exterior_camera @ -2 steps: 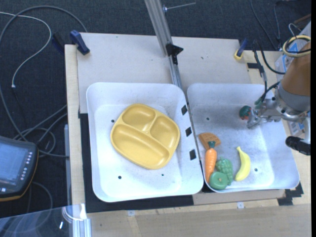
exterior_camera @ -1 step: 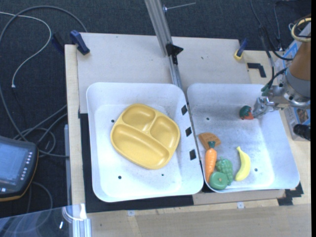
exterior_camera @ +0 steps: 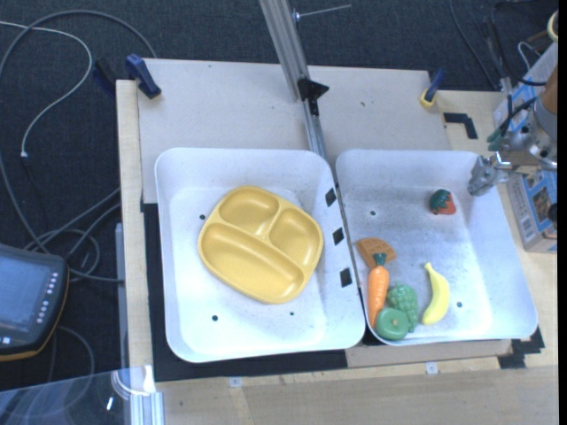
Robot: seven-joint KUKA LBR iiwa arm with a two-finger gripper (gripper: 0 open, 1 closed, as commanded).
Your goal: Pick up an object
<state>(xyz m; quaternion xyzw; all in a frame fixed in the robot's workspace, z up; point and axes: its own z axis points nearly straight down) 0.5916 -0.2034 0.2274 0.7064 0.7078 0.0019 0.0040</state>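
2 white bins (exterior_camera: 177, 237) on a pale bench (exterior_camera: 221, 104), dark floor (exterior_camera: 53, 104)

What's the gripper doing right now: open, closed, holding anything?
Gripper: over the right bin's upper right rim, nothing visible in it; open or closed cannot be told.

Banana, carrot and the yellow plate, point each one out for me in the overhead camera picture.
banana (exterior_camera: 435, 294): camera view, the middle of its curved body.
carrot (exterior_camera: 377, 289): camera view, the orange root below the green top.
yellow plate (exterior_camera: 232, 271): camera view, the floor of its long compartment.
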